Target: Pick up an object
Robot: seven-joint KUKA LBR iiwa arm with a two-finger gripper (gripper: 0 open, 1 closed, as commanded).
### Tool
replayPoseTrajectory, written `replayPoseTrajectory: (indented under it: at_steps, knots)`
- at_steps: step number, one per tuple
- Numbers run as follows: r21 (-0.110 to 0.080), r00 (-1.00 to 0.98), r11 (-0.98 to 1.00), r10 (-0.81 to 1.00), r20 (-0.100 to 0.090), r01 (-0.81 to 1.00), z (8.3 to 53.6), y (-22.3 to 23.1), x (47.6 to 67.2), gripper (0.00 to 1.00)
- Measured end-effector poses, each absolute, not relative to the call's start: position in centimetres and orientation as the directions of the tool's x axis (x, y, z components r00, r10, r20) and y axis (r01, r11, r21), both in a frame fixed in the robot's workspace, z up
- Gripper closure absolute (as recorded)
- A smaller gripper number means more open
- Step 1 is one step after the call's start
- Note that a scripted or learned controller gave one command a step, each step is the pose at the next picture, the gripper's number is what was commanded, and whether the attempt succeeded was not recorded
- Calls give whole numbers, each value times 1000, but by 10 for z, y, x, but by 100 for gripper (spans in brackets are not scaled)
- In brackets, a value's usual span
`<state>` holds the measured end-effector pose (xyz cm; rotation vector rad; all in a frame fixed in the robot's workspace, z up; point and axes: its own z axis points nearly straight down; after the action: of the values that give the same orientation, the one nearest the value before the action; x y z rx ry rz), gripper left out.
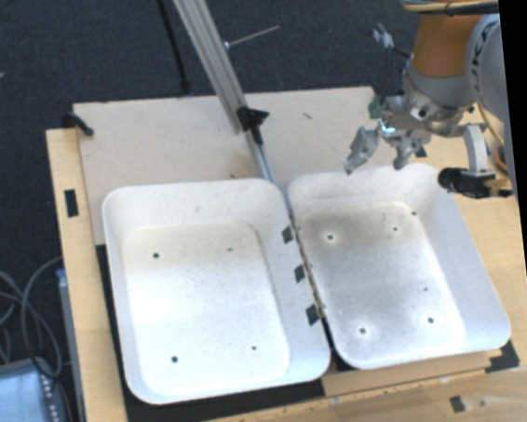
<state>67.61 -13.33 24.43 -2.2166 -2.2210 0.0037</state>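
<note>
Your tabletop (78, 272) is a pale wooden board, and most of it lies under the two shallow white bins. The left bin (114, 212) and the right bin (481, 271) sit side by side, and their inner rims meet along a seam held by three small black clips (298, 273). Both floors show grey scuffing, heavier in the right bin, and a few small dark holes. You cannot tell from this view where an object to pick up lies or what it looks like. The walls are low and the corners rounded, so the room above both floors is open. The grey arm (446, 36) with its orange band comes in at the upper right, past the right bin's far corner. A slanted aluminium post (208, 42) runs from the top edge down to the far end of the seam, standing near the inner far corners of both bins. The end effector (375, 159) hangs just over the far rim of the right bin, its two fingers spread apart with nothing between them. A handheld control unit (18, 418) rests on the dark floor off the tabletop's left edge.
</note>
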Motion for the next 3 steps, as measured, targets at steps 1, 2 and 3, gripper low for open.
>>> replayPoseTrajectory:
  at_steps: [1,2,3]
  knots:
    - [0,-4,4,1000,-3,1000,248,-134,677,0]
    - [-4,1,-1,1000,-3,1000,191,-145,674,0]
    - [-4,-2,2,1000,-3,1000,131,-144,680,0]
